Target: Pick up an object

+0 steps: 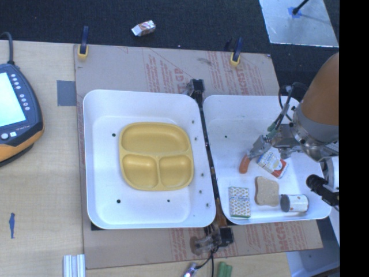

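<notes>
Just below the tool (270, 145), grip state unclear, a red-and-white packet (272, 162) in the right bin (230, 111).

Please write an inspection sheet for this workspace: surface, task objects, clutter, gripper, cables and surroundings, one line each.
Surface: brown cardboard sheet on a wooden bench, bearing left white bin and right white bin.
Job's things: in the right bin, orange sausage-shaped piece, white and red packet, patterned rectangular sponge, tan bread-shaped slice, white cylinder with dark cap.
Clutter: yellow three-compartment plastic tray in the left bin.
Grippers: gripper low over the right bin, near the packet; finger state unclear.
Cables: black cable by the wrist.
Surroundings: orange-edged control pendant at left; crumpled wrapper on the dark floor.
</notes>
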Motion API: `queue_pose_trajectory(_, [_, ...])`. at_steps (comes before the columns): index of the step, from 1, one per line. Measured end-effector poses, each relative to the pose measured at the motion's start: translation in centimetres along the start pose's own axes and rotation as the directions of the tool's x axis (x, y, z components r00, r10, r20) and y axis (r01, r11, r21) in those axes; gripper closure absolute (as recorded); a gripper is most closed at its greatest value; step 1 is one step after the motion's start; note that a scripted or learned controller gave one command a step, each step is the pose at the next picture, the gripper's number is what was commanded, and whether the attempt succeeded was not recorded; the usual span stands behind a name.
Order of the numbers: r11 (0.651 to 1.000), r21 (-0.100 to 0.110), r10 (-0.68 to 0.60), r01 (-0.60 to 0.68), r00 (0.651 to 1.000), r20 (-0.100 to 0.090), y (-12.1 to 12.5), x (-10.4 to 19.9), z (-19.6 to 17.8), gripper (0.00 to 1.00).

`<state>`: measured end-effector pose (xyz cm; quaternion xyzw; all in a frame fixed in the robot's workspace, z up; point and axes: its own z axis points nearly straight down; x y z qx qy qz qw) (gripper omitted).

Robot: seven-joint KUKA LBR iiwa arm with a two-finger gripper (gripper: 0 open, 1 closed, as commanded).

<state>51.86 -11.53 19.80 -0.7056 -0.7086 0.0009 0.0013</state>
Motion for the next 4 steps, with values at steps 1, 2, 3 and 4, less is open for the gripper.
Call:
queue_pose_trajectory(1, [1.0, 0.002, -0.001, 0.001, 1.0, 0.001, 2.9, 1.4, 8.4, 0.0])
queue_pose_trajectory(2, [1.0, 0.003, -0.001, 0.001, 1.0, 0.001, 3.8, 0.9, 10.7, 0.0])
queue_pose_trajectory(3, [1.0, 0.005, -0.004, 0.004, 1.0, 0.002, 3.8, 0.8, 9.6, 1.0])
queue_pose_trajectory(4, [1.0, -0.001, -0.001, 0.001, 1.0, -0.001, 5.3, 10.8, 0.6, 1.0])
